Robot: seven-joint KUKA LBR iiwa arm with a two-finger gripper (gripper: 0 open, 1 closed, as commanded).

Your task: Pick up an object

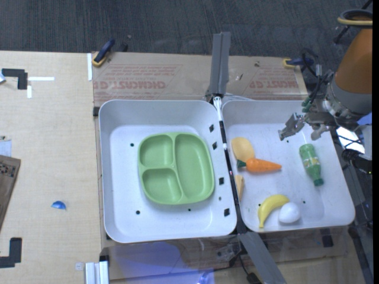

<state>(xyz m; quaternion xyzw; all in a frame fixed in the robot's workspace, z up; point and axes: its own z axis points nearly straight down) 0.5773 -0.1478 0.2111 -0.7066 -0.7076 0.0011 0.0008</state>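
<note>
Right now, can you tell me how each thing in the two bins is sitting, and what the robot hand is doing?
green plate: flat in the left bin, nothing on it.
carrot: lying on its side, right bin.
green bottle: lying down, cap toward the front.
banana: lying beside the white egg.
gripper: open, above the right bin, holding nothing.

In the right white bin (331, 215) lie a green plastic bottle (310, 164) at the right, an orange carrot (262, 166) mid-bin, and a yellow banana (269, 208) touching a white egg (289, 213) near the front.
</note>
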